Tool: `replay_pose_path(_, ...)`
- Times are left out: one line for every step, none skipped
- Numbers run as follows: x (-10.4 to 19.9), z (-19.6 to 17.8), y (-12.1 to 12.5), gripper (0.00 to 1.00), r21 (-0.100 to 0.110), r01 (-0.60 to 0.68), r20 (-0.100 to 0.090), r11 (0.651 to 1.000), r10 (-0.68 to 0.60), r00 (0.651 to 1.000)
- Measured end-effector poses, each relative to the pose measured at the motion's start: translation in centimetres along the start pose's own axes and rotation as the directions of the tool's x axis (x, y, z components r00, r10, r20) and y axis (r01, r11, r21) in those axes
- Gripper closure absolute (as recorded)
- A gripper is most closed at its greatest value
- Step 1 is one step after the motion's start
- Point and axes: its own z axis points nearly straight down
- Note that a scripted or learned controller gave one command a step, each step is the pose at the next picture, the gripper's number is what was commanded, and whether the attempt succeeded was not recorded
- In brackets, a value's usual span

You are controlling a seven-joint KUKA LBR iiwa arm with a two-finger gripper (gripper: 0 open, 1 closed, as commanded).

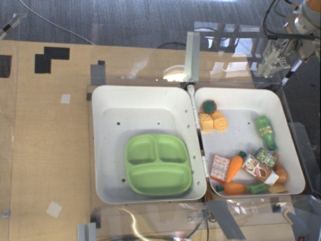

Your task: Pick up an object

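Note:
My gripper hangs at the upper right, above the bench just behind the right bin's back rim. It is open, with nothing between its fingers. Inside that bin lie a small dark green vegetable, yellow corn pieces, a green bottle, an orange carrot, a red and white box and a printed carton. All of these sit well below and in front of the gripper.
The left bin holds a green divided plate. A clear upright divider stands behind the seam between the bins. More small toys crowd the right bin's front corner. Cables hang near the arm.

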Motion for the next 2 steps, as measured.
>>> replay_pose_path(-0.2,-1.2,-0.1,1.00,0.003,0.000,0.009,1.000,0.000,1.000)
replay_pose_path(-0.4,-2.6,0.0,1.00,0.006,0.002,0.022,1.000,-0.002,1.000)
